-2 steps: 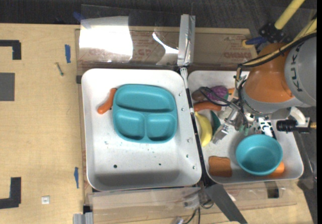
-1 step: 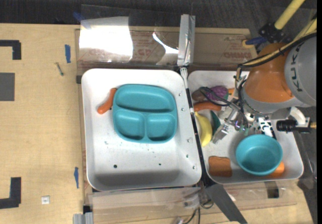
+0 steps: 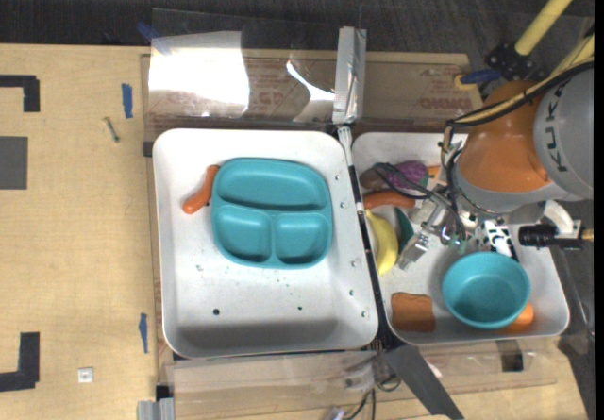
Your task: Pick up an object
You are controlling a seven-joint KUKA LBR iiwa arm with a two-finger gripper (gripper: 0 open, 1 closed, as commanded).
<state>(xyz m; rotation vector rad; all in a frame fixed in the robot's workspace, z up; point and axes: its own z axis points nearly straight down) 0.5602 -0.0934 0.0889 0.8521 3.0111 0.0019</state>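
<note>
My gripper (image 3: pixel 425 235) hangs low in the right bin (image 3: pixel 557 314), reaching down from the orange-banded wrist (image 3: pixel 500 159). It sits just right of a yellow banana (image 3: pixel 385 243) and over a dark teal piece (image 3: pixel 405 223). Around it lie a purple object (image 3: pixel 411 169), an orange-red piece (image 3: pixel 381 200), a brown bread-like block (image 3: pixel 412 311) and a teal bowl (image 3: pixel 485 288). No object is visibly lifted.
The left bin (image 3: pixel 255 324) holds a teal divided plate (image 3: pixel 274 210) with an orange sausage-like piece (image 3: pixel 196 193) at its left edge. A small orange item (image 3: pixel 526 316) peeks from under the bowl. A clear divider wall (image 3: pixel 348 78) stands behind the bins.
</note>
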